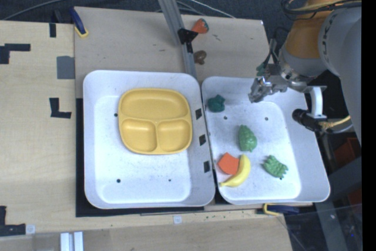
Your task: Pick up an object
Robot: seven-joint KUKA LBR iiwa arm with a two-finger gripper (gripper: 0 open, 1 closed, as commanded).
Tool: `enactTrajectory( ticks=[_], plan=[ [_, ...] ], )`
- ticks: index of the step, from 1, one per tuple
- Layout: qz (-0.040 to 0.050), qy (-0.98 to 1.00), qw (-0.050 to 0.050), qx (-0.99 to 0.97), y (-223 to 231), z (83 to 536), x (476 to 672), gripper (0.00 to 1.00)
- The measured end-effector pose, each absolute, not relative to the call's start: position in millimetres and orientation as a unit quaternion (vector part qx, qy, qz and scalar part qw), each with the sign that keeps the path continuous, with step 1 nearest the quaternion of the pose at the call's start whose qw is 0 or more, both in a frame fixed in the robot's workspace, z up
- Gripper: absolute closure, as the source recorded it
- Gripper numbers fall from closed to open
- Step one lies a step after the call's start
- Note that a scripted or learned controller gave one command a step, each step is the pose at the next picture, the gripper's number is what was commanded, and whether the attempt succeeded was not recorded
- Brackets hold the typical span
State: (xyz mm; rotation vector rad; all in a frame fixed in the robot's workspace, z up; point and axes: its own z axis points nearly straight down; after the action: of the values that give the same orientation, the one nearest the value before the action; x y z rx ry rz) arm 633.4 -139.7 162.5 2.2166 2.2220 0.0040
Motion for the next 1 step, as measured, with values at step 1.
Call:
enactTrajectory(
  ticks=[1],
  plan=[
    [0.0009,0.708,0.001,0.706,-136.0,205.8,636.9,1.0]
  ],
)
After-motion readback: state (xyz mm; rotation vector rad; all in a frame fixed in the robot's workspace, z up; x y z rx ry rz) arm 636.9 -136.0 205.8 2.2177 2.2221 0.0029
